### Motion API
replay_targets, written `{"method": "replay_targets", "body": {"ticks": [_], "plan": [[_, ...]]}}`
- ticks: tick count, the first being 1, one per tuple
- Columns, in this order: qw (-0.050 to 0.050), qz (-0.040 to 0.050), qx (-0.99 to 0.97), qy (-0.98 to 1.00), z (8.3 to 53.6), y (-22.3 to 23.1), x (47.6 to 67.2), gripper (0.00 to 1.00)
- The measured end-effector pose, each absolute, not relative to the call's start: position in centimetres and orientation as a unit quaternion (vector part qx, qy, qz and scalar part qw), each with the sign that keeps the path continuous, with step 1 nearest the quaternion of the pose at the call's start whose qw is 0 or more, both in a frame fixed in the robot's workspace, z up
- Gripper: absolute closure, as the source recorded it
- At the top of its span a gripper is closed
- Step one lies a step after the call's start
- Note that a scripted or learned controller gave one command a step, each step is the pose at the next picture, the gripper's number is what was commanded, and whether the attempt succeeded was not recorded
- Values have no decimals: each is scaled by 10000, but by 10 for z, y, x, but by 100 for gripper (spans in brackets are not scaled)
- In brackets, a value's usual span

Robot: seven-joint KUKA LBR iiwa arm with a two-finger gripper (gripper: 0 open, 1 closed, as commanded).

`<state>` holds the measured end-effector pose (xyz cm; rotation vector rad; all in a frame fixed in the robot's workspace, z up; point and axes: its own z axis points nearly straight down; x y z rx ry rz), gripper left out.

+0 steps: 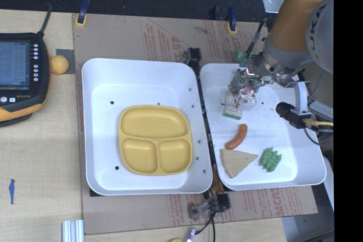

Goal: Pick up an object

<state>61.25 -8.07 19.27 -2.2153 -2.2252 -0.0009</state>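
Note:
My gripper [245,83] hangs over the far left part of the right bin [306,175], reaching in from the right. Directly under it is a small red and white carton [248,98], partly hidden by the gripper. Just to its left lies a green and white carton [231,106]. Nearer the front of the same bin lie an orange sausage [237,136], a tan triangular slice [236,162] and a green leafy piece [270,160]. Whether the gripper touches the red and white carton is hidden.
The left bin [96,88] holds a yellow divided plate [155,139]. A black clip [194,56] sits at the far end of the seam between the bins. A teach pendant [20,76] and an orange ball [59,64] lie on the bench at the left.

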Motion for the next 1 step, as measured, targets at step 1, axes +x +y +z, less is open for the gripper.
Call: {"method": "replay_targets", "body": {"ticks": [1], "plan": [[19,6,-7057,-7085,226,-53,567,100]]}}
